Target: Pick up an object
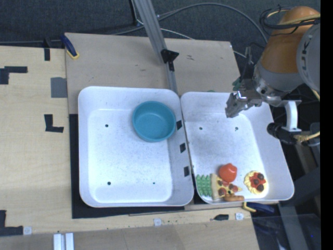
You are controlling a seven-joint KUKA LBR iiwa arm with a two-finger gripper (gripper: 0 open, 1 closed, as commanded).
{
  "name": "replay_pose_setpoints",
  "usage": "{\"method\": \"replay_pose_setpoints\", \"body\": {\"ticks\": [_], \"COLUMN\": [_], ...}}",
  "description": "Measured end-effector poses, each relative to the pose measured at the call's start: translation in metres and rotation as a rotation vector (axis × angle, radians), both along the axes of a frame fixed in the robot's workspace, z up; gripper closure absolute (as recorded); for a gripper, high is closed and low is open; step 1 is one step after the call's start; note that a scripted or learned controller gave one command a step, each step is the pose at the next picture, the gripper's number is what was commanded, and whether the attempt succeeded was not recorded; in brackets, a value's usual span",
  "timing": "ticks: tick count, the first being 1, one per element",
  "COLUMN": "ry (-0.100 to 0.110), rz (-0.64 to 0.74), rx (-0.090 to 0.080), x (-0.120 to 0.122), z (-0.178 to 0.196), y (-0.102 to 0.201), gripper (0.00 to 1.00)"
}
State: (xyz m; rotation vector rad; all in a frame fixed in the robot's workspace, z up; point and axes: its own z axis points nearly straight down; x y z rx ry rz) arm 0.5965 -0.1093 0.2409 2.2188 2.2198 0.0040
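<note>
Fingers on the gripper [235,108]: can't tell if they're wide or narrow. It hangs over the right bin's [218,139] far end, toys [229,180] well apart at the near edge. Approach step, I'd say; next it reaches nearer and drops.

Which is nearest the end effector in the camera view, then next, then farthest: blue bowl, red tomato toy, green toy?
From the end effector, over the right bin's far end:
1. Red tomato toy, near end of the right bin.
2. Blue bowl, far part of the left bin; only a little farther than the tomato.
3. Green toy, right bin's near-left corner.
</note>
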Motion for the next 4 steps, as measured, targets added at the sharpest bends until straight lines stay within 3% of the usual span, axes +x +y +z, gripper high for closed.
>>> {"method": "replay_pose_setpoints", "body": {"ticks": [3,4], "ry": [0.004,0.006], "rz": [0.004,0.004], "rx": [0.001,0.001], "x": [0.005,0.016], "z": [0.001,-0.017], "y": [0.147,0.202], "gripper": [1.0,1.0]}}
